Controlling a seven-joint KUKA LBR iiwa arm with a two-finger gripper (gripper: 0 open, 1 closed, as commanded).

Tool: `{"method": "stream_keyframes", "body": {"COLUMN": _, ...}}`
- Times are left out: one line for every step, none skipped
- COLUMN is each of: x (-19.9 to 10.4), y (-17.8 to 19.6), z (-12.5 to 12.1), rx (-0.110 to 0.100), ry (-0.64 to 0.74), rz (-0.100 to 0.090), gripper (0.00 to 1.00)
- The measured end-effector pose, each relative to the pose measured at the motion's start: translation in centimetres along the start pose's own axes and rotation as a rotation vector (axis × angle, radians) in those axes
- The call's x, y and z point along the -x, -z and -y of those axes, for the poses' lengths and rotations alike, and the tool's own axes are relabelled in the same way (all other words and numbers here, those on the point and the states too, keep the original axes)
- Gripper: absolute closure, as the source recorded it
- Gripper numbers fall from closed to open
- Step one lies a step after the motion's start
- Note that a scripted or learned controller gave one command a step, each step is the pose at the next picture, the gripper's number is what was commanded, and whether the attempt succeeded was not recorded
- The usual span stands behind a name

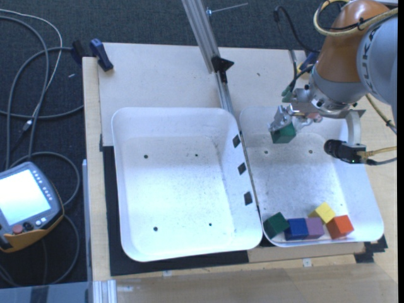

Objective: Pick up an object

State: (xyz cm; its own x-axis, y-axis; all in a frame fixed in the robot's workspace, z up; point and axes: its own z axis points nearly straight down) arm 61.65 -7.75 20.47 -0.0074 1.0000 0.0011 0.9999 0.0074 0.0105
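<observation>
Right bin (353,188), claw (282,126) gripping tilted green block (283,133)

Arm (366,36) cut off by right edge above the gripper (282,124). Green block (283,133) top hidden under gripper. Grip contact too small to tell.

no text, label, brand or number can be read anywhere; the lit screen of the handheld orange-edged control pendant (22,197) is washed out.

Single fixed camera above bench (158,74), looking down aslant on both bins (126,144).
</observation>
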Motion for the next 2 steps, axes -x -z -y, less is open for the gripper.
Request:
{"method": "stream_keyframes", "body": {"x": -7.1, "y": -0.6, "z": -0.6, "rx": -0.01, "ry": 0.001, "rz": -0.002, "gripper": 1.0}}
{"method": "stream_keyframes", "body": {"x": -11.4, "y": -0.5, "z": 2.4, "rx": -0.016, "ry": -0.002, "rz": -0.001, "gripper": 1.0}}
